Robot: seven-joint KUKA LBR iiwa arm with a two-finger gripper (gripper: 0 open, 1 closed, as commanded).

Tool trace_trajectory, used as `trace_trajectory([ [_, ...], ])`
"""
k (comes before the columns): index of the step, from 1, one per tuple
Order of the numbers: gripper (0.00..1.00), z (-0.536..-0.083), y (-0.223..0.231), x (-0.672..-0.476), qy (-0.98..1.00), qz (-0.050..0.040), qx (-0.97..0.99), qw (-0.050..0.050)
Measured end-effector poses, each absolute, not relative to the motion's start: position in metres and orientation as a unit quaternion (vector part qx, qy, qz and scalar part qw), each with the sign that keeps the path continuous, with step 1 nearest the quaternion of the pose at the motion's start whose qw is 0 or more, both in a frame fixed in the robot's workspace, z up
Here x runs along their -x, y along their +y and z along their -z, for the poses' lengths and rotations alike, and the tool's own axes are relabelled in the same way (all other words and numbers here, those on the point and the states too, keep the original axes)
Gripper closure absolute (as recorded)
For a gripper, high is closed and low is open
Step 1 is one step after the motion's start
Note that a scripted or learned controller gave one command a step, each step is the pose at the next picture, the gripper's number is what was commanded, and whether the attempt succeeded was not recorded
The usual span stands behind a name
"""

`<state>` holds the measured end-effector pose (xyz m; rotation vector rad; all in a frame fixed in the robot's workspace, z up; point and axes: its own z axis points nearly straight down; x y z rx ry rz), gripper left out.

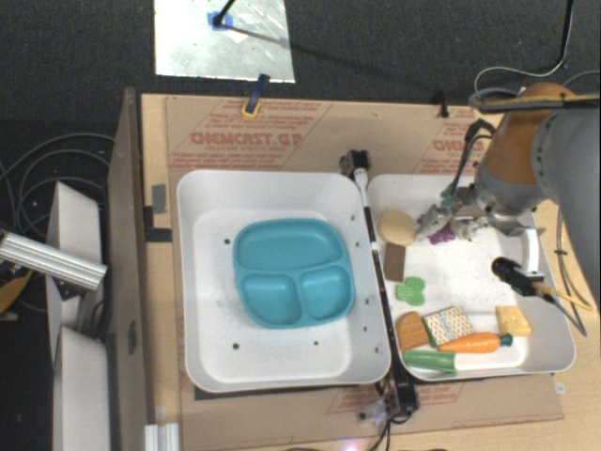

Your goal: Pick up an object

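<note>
In the right bin (549, 346) I had a scatter of small toy foods. A purple piece (441, 235) lay near the bin's far end, just beside my gripper (449, 220). A tan wooden mallet-shaped piece (395, 238) lay against the left wall, its round head toward the far end and its brown handle pointing toward the near end. A small green leafy piece (410, 291) sat just below that handle. Along the near wall a brown bread-like piece (410, 331), a checkered cracker (448, 325), an orange carrot (472, 343) and a green vegetable (430, 360) clustered, touching one another. A yellow cheese wedge (513, 320) lay just right of the carrot's tip.
</note>
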<state>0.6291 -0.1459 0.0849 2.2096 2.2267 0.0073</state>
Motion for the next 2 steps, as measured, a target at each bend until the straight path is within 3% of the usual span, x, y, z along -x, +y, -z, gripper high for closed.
trace_trajectory([
  [1, 0.00, -0.086, -0.154, -0.658, 0.709, -0.0020, -0.705, 0.002],
  [2, 1.00, -0.099, -0.155, -0.659, 0.710, -0.0024, -0.704, 0.005],
])
